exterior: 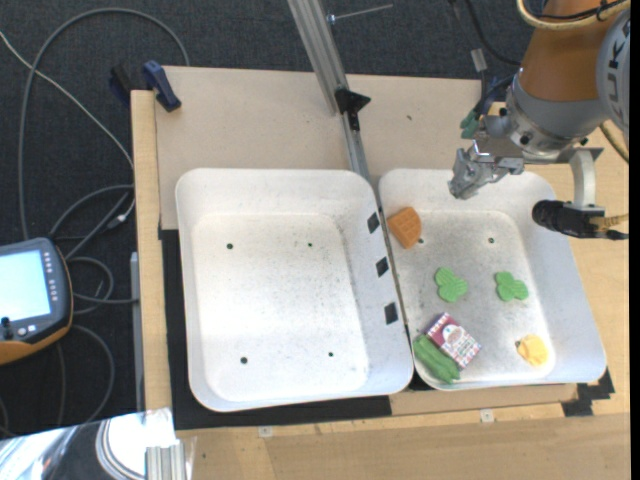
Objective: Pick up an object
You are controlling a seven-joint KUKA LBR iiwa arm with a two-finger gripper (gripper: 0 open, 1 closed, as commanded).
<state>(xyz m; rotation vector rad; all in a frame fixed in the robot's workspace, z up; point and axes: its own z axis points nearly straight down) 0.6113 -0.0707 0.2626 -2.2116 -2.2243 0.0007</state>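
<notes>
The claw point(468, 182) hangs over the back edge of the right bin point(560, 268), and I cannot tell what it holds, so it should go straight down over the orange block point(404, 226) nearby and squeeze gently.

A blue clamp point(161, 84) grips the wooden bench point(260, 118) at its far left corner. A slanted metal rail point(318, 43) runs down toward the gap between the bins. On the dark floor at left lie looping cables point(70, 98) and a handheld pendant point(32, 293) with a lit screen
</notes>
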